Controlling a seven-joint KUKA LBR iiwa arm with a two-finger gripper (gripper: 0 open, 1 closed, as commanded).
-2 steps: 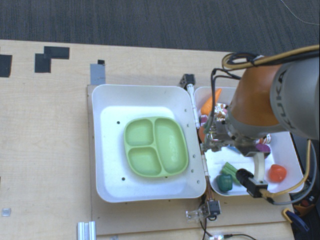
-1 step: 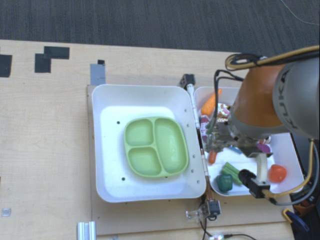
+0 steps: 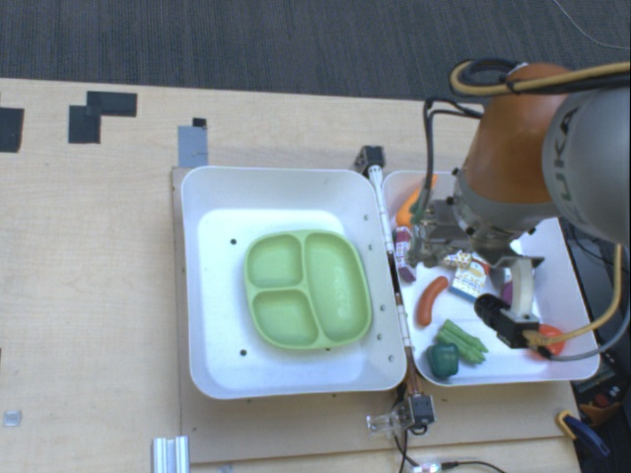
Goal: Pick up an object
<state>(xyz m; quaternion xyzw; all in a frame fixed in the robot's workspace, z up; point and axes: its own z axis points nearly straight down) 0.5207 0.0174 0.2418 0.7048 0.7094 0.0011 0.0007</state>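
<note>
The arm reaches over the right bin (image 3: 582, 368), and its gripper (image 3: 441, 247) hangs low over the bin's middle, mostly hidden under the orange wrist. Right beside the gripper lies a small white printed packet (image 3: 467, 275). A red sausage-shaped piece (image 3: 426, 301) lies just below and left of the gripper. Toward the bin's front sit a dark green pepper (image 3: 444, 361) and a light green ridged vegetable (image 3: 463, 341). I see nothing held in the gripper.
The left bin (image 3: 212, 264) holds a pale green divided plate (image 3: 307, 289). In the right bin an orange piece (image 3: 408, 205) and a purple piece (image 3: 403, 235) lie by the left wall. Another orange-red piece (image 3: 550, 342) sits at the right front.
</note>
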